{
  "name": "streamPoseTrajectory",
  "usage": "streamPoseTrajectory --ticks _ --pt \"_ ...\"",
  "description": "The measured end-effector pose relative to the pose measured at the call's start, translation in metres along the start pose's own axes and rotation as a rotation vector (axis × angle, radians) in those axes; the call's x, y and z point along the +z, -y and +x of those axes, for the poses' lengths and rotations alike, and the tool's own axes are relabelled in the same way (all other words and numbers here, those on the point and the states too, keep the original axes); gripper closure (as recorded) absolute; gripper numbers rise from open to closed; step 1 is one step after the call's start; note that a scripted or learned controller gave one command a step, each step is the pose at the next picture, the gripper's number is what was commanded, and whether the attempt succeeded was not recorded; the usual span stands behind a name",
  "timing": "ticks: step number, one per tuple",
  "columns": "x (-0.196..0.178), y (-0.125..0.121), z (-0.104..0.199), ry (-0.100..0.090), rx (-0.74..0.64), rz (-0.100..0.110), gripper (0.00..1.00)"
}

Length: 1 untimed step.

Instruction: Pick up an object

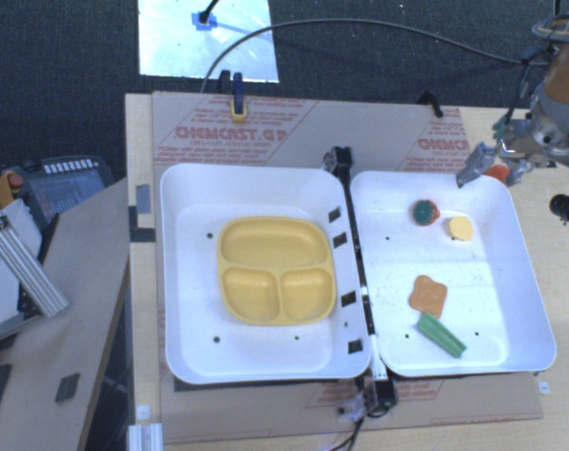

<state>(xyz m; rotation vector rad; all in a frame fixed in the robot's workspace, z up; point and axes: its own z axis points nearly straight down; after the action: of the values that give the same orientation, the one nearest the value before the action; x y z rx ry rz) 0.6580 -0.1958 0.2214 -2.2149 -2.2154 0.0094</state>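
- Camera view: the bench (266, 120) is sitting on dark carpet, carrying two white bins side by side; a cable is trailing across the floor behind
- The left bin (186, 252) is holding a yellow divided tray (275, 269)
- The right bin (510, 289) is holding the candidates: a green round piece (425, 212), a pale yellow piece (461, 228) just beside it, an orange piece (428, 296), and a green stick (441, 335) near the front
- The gripper (486, 163) is hanging over the right bin's far corner, apart from every item; something orange is showing at its tip, too small to identify; grip state is reading as impossible to judge
- Risk: green round and pale yellow pieces are lying close, so a descent there is likely nudging one away
- The arm is being cut off at the frame edge
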Motion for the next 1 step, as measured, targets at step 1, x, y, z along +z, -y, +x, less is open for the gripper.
streamPoseTrajectory --ticks 1 --pt "-0.0089 -0.0026 0.0007 0.003 -0.003 -0.013 0.00"
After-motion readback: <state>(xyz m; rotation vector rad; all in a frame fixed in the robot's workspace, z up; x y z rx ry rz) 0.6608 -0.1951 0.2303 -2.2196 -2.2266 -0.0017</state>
